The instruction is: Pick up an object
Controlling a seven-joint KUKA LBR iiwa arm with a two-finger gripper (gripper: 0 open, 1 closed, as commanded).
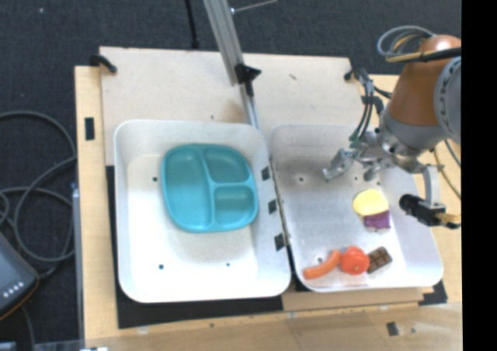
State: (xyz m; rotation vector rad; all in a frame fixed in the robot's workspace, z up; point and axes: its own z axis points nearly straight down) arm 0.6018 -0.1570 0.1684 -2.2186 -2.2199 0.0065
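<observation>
**Hand poised over the right bin, nothing between its fingers**

The arm (pixel 419 101) is cut off at the right edge, so only its orange band and wrist show. Cables looping around the wrist blur the outline of the hand (pixel 353 165), yet its two fingers can be made out spread apart above the upper part of the right bin (pixel 311 210), with nothing between them. Whether the fingertips touch the bin floor cannot be told.

The things to pick lie in the lower right part of that bin. A yellow-and-purple toy (pixel 373 210) sits near the right wall, just below the hand and apart from it. Along the front rim lie an orange carrot-like piece (pixel 322 264), a red round toy (pixel 354 261) touching it, and a small brown block (pixel 378 258) just beside the red one. Their fine details are too small to name more closely.

The left half of the right bin is bare, giving open room. The left bin (pixel 140 264) holds a teal divided plate (pixel 210 188), well apart from the hand. A metal pole (pixel 221 19) slants down to the gap between the bins.

No readable writing shows on the bench (pixel 311 85).
</observation>
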